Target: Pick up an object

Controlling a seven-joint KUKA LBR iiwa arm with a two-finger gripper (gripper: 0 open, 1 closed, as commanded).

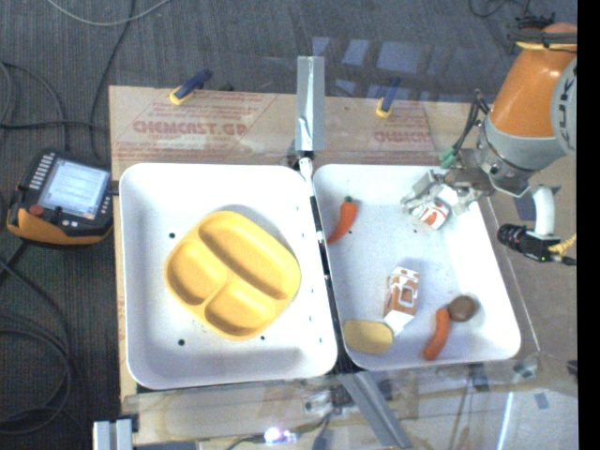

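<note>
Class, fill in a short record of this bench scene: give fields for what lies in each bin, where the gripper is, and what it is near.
left bin: yellow divided plate
right bin: carrot by its left wall; small carton; potato; second carrot; brown round item
gripper: over the right bin's far right corner
near gripper: red and white item just beneath it; held or not, cannot tell
</note>
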